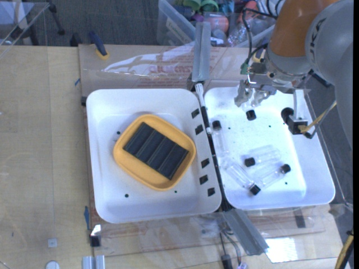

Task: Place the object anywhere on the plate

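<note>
Camera view, tool (253,97) grip unclear, above clear tubes (259,167), yellow plate (155,151) left

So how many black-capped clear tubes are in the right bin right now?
I count 5 by their caps: one by the divider, one below the gripper, three lower down. The clear bodies blur; the arm may hide more.

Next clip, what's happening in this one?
A KUKA arm reaches in from the right, its claw hovering over the far end of the right bin. Several clear tubes with black caps lie scattered in that bin. The yellow plate with a dark ribbed insert sits in the left bin. Nothing shows between the claw's fingers, so no object has reached the plate.
</note>
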Tool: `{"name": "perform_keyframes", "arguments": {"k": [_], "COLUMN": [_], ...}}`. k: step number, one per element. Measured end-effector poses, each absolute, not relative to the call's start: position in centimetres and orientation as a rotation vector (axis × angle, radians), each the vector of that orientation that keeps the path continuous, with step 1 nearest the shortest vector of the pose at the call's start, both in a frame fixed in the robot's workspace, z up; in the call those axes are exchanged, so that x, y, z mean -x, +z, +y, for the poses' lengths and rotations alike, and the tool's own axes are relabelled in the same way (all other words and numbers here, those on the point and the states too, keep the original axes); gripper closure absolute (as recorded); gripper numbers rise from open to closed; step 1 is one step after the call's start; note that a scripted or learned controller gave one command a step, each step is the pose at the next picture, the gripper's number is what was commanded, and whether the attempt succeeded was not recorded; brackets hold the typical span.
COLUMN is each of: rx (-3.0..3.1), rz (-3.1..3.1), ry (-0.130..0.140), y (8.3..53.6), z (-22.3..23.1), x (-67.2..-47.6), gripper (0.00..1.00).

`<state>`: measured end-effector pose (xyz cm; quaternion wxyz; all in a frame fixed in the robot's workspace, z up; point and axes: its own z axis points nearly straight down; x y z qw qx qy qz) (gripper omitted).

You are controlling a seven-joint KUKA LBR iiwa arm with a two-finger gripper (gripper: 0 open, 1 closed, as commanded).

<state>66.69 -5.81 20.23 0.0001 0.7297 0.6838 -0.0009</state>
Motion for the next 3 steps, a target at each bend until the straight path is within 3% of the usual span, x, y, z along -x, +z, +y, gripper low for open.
{"name": "perform_keyframes", "arguments": {"k": [2, 3], "rx": [-1.628, -1.629], "rz": [2.691, 2.689], "ry": [-0.001, -0.001], "y": [18.4, 18.4], "z": [6.7, 6.6], "x": [-60.2, -60.2], "gripper": [1.00, 0.00]}}
